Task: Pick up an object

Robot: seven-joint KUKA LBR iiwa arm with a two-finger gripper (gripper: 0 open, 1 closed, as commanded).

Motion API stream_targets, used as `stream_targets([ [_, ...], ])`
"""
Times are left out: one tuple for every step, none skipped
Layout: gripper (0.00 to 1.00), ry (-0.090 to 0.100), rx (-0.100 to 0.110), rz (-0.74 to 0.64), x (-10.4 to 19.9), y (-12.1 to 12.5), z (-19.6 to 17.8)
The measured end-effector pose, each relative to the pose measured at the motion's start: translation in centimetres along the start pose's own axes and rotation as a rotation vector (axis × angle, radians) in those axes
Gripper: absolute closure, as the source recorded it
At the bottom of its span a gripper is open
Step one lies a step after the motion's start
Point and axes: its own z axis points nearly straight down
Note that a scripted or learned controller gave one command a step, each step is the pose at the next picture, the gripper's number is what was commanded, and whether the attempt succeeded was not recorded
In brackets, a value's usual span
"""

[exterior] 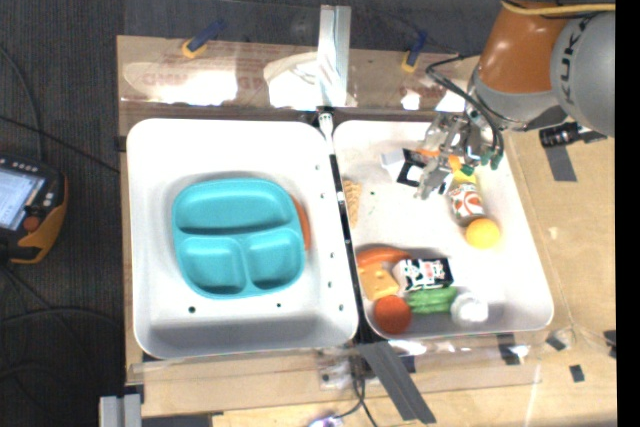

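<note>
The table (580,245), a flat panel of pale, wood-toned board, is carrying two shallow white bins of smooth moulded plastic with rounded corners. The left bin (150,215) is holding a glossy teal tray (238,235), rounded-rectangular and divided into three compartments, with an orange piece showing at its right edge. The grey arm (590,65), its domed orange band (525,30) catching the light, is reaching in over the right bin (520,245), and its metallic tool (440,173) is hanging above the bin's upper half, just beside a small white-and-orange can-like object (466,203); whether the tool is released or clenched cannot be told. A smooth yellow ball (483,233) is lying just below that object. Along the bin's near wall a cluster is resting: a black-and-white printed carton (422,271), a green elongated item (432,299), a round red-orange fruit shape (392,315), and a white rounded piece (470,310).
</note>
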Motion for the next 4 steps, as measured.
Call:
stream_targets([
  [1.0,-0.003,-0.001,0.107,0.6,1.2,6.6],
  [1.0,-0.011,-0.009,0.039,-2.2,-4.5,6.9],
  [0.0,-0.007,-0.006,0.041,-2.1,-4.7,7.0],
  [0.0,-0.013,-0.001,0.051,4.7,-9.2,6.9],
])
